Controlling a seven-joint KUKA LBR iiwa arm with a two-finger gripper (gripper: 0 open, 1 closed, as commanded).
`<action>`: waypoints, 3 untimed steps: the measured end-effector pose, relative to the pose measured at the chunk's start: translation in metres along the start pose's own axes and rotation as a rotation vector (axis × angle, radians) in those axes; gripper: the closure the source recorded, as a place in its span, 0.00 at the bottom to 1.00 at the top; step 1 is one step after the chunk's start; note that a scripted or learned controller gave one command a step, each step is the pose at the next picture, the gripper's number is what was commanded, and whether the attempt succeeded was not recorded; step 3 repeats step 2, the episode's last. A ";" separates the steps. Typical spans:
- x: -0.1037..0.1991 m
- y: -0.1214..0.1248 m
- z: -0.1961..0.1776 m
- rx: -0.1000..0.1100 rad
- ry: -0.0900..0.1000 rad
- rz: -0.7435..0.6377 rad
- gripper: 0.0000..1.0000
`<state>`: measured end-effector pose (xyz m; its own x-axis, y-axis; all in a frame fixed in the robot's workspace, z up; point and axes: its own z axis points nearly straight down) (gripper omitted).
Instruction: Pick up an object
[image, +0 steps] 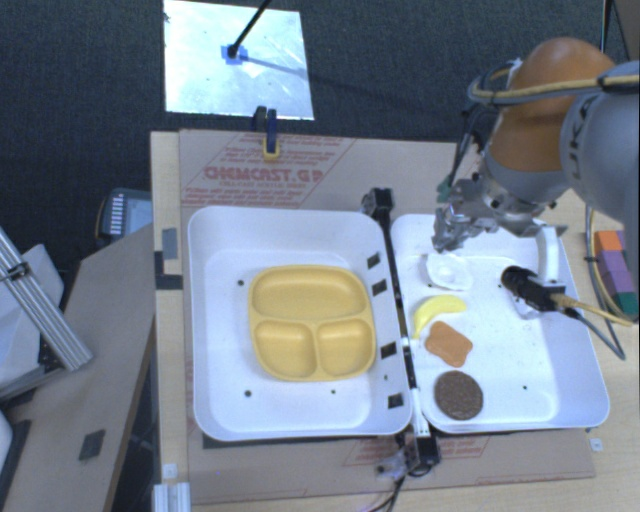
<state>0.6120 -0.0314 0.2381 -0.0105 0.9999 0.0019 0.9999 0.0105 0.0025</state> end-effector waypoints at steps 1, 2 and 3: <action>0.063 0.005 0.008 0.000 0.000 0.000 1.00; 0.116 0.021 0.005 -0.001 0.000 0.001 1.00; 0.116 0.021 0.005 -0.001 0.000 0.001 1.00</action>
